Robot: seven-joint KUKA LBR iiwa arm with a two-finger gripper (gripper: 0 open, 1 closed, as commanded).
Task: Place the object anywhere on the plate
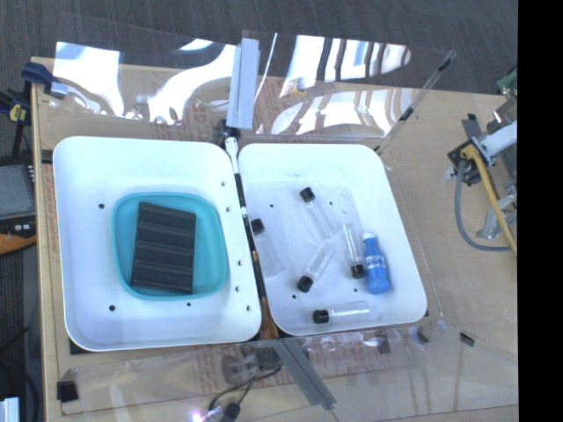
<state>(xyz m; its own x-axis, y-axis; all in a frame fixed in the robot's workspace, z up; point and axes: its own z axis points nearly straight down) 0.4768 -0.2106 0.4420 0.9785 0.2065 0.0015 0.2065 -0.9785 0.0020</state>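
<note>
A teal plate (pixel 124 214) lies in the left bin (pixel 79 174). A dark ridged block (pixel 164 247) rests flat on the plate, near its middle. The right bin (pixel 387 297) holds a blue bottle (pixel 377 269) with a white cap and several clear tubes with black caps, such as one tube (pixel 318 213) near the back and another tube (pixel 345 311) near the front wall. Part of the arm's end with my gripper (pixel 498 137) sits at the right edge of the view, outside both bins and far from the plate.
A clear plastic screen (pixel 264 69) stands behind the bins. A grey looped cable (pixel 466 227) lies on the bench right of the right bin. Brackets and wires (pixel 264 363) sit along the bench's front edge.
</note>
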